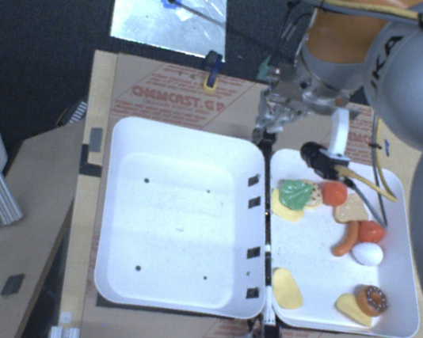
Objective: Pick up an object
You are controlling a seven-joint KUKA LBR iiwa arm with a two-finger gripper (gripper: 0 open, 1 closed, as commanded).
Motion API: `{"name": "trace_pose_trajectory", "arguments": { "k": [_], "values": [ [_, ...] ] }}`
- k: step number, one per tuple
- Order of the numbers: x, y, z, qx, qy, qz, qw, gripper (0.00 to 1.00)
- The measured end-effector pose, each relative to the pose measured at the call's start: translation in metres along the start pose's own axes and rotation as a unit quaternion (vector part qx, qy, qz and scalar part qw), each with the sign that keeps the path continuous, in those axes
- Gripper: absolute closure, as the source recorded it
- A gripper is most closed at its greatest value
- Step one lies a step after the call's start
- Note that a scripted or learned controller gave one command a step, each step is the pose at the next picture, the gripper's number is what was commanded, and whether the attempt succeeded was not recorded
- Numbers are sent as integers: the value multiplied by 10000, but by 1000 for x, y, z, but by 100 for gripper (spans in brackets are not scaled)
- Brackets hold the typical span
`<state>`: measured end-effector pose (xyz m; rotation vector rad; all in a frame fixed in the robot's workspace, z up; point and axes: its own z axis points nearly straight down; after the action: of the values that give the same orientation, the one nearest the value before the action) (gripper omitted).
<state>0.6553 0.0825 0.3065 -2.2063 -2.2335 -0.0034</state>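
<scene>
The right bin (318, 254) holds several toy foods: a green leafy piece (296, 192) on a yellow slice (285, 208), a red tomato (334, 194), a tan toast (348, 210), an orange sausage (346, 240), a red piece (371, 230), a white egg (367, 254), a donut (374, 299), a yellow wedge (352, 308) and a yellow chip (287, 288). My gripper (267, 132) hangs over the far end of the divider between the bins, up and left of the foods. Nothing shows in it.
The left bin (178, 223) lies beside the right one, joined by black clips (253, 253). A black part with yellow cables (319, 159) reaches over the right bin's far edge. A blue-and-yellow clamp (211, 71) stands on the cardboard behind.
</scene>
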Motion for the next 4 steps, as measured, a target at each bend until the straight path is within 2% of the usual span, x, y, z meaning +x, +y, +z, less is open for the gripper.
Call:
{"name": "trace_pose_trajectory", "arguments": {
  "k": [1,2,3,4],
  "values": [
    [90,15,-44,-41,8,-2,10000,100],
    [100,14,-198,-101,13,27,9999,100],
    [38,14,-162,1,-21,80,10000,100],
    [66,0,-172,-11,-12,36,10000,100]
  ]
}}
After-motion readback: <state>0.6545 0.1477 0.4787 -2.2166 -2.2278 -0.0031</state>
